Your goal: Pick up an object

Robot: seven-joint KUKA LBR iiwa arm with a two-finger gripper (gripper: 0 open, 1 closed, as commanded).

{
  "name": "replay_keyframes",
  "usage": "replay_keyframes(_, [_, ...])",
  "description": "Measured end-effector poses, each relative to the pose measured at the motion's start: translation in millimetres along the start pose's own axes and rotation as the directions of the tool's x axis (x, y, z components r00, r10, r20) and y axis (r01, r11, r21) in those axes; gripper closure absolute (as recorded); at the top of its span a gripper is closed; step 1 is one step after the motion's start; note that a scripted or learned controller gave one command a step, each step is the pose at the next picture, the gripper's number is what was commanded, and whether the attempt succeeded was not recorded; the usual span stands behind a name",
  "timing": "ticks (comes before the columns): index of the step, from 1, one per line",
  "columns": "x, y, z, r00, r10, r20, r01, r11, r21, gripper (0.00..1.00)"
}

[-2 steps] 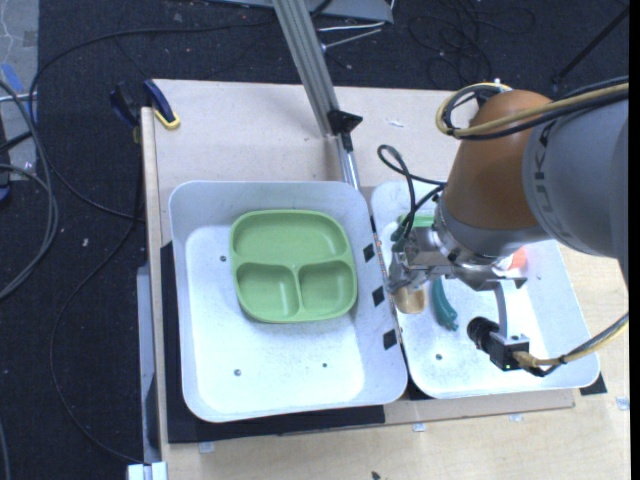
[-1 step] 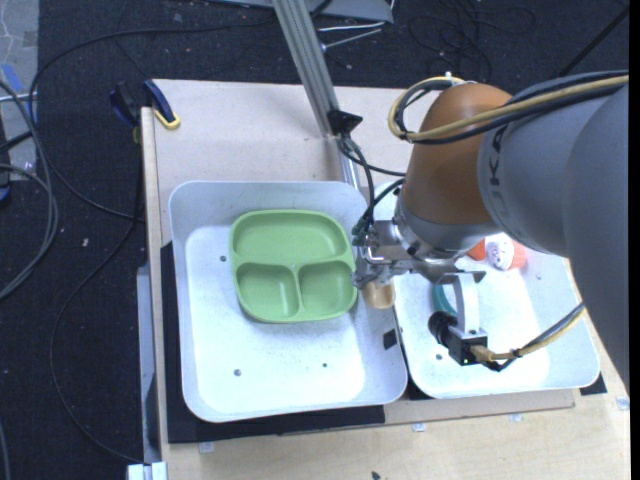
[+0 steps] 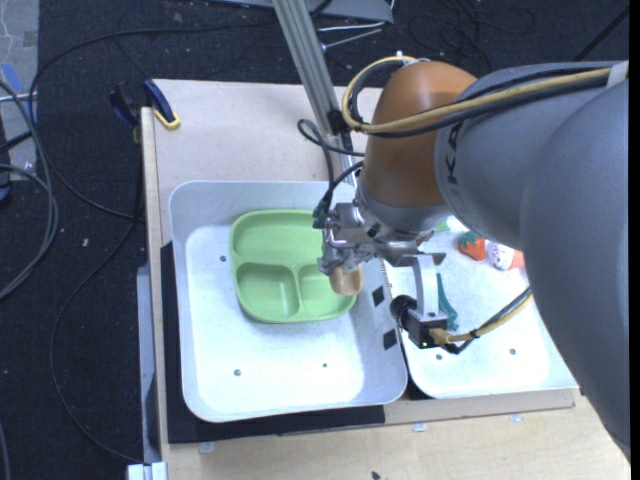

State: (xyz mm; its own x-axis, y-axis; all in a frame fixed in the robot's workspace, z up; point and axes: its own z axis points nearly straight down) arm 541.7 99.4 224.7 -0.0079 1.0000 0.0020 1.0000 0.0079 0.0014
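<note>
Camera view: we count two white bins, left (image 3: 200, 368) and right (image 3: 520, 368), and one green divided tray (image 3: 275, 268) at left-bin centre, long axis roughly up-down in frame. The hand (image 3: 343, 276) sits over its right rim; grip state we cannot tell.

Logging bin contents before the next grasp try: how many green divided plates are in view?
1. The green divided plate lies in the left bin, toward its far right side, with the gripper over its right edge. The arm covers much of the right bin, so another could be hidden.
</note>
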Motion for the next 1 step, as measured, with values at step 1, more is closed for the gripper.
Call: replay_keyframes(1, [-3.3,-0.7,0.6,1.0,0.005,0.002,-0.005,1.0,0.002,0.0])
